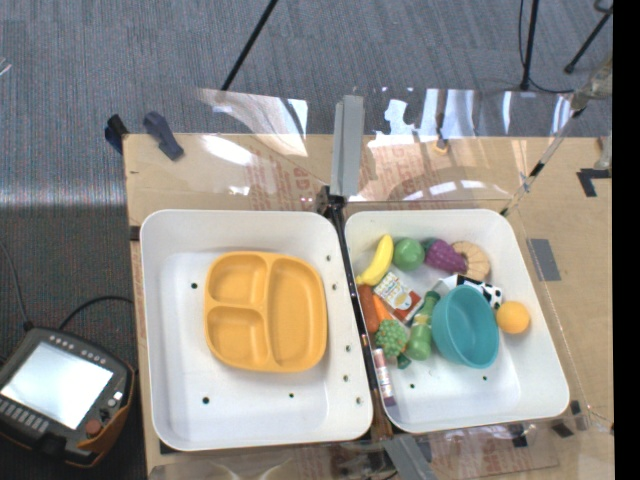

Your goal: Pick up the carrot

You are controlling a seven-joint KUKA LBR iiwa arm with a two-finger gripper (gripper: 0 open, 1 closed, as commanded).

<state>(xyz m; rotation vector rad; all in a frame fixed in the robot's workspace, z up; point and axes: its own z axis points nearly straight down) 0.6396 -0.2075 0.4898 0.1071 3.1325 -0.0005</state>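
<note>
One carrot (369, 309) hugging right bin's (535, 368) left wall, broccoli (391, 337) touching

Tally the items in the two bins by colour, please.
Yellow: 2, divided plate, banana
Orange: 2, carrot, orange fruit
Green: 3, apple, broccoli, bottle
Purple: 1, grapes
Teal: 1, bowl
Total: 9

Quick count from where I'm standing: two white bins (160, 268), one yellow divided plate (266, 311), one carrot (370, 310), one banana (378, 260), one teal bowl (466, 326), one orange (513, 317), one broccoli (391, 337).
</note>
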